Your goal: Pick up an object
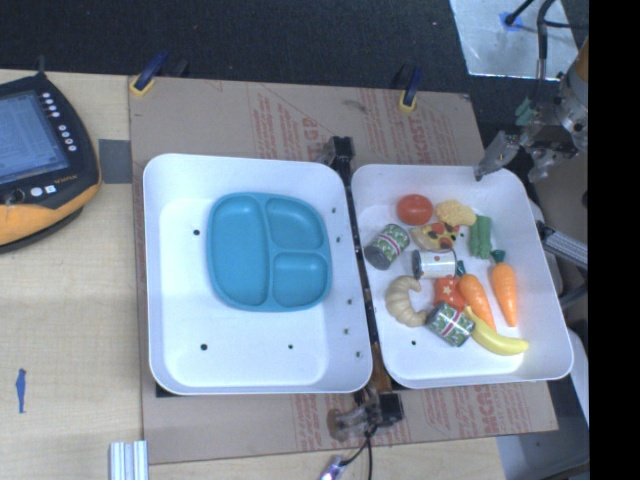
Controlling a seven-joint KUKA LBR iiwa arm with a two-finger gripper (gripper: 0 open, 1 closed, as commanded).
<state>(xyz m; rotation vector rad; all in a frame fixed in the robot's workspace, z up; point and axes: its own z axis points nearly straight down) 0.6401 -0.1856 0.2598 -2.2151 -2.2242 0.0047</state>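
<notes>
tomato (414, 208) lying at back of right bin (540, 368), apart from tin (388, 245) and corn (456, 212) | judged light, stiff, smooth and round, likely to slip; best taken across its middle from above | gripper (512, 156) seen over bin's back right corner, its grip state cannot be told

Two white bins (160, 268) sit side by side. One blue divided plate (269, 251) lies in the bin farther from the gripper (518, 158). The nearer bin holds two carrots (504, 290), two cans (388, 245), one tomato (414, 208), one banana (497, 341) and one croissant (404, 300).
</notes>
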